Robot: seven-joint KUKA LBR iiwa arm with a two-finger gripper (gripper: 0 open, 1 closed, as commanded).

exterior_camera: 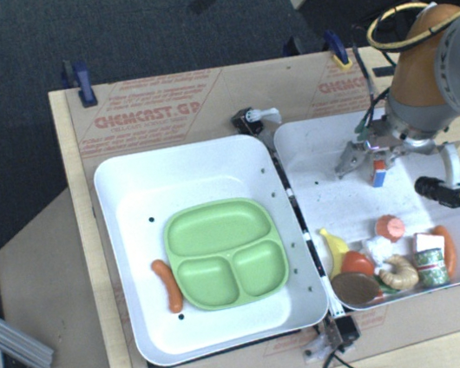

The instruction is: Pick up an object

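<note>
Nothing's been picked up yet, as far as can be judged. On the left, a sausage (169, 285) is parked beside the green tray (225, 253). In the right bin (316, 146), toy food (390, 265) is heaped at the near end. Above it the gripper (374, 164) is seen splayed open (a small blue-and-red bit (378, 174) hangs at it, hard to make out).

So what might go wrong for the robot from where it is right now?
The gripper sits over a small red-and-blue object lying alone in the right bin; being small, it might slip out. The other toys, such as the banana and can, are heaped tightly in the bin's near corner, so a grasp there may catch two or none.
</note>
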